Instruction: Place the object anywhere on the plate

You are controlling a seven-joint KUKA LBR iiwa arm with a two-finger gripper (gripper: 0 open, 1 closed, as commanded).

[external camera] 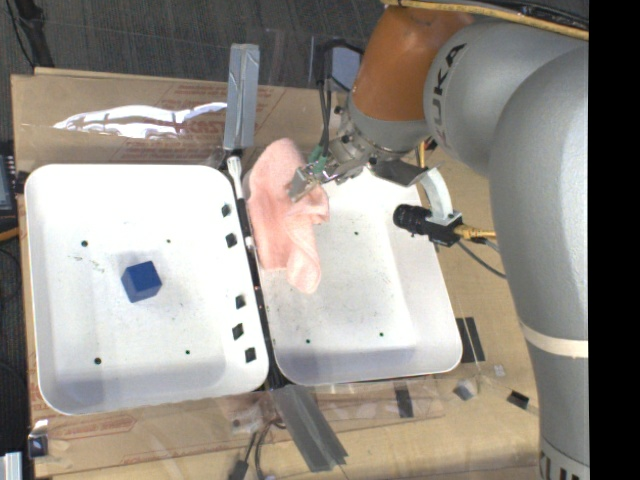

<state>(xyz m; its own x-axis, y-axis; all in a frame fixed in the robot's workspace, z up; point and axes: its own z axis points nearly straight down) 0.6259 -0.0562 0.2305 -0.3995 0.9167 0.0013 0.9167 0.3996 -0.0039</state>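
Observation:
A pink cloth lies bunched along the left side of the right bin, with its upper part over the divider between the bins. My gripper reaches in from the upper right and sits on the cloth's upper right edge. Its fingers look pinched on a fold of the cloth, which is gathered just below them. A small blue cube rests on the floor of the left bin, well away from the gripper.
The grey arm with its orange band covers the upper right of the view. A black fitting with a cable juts from the wrist over the right bin. Brown cardboard surrounds the bins.

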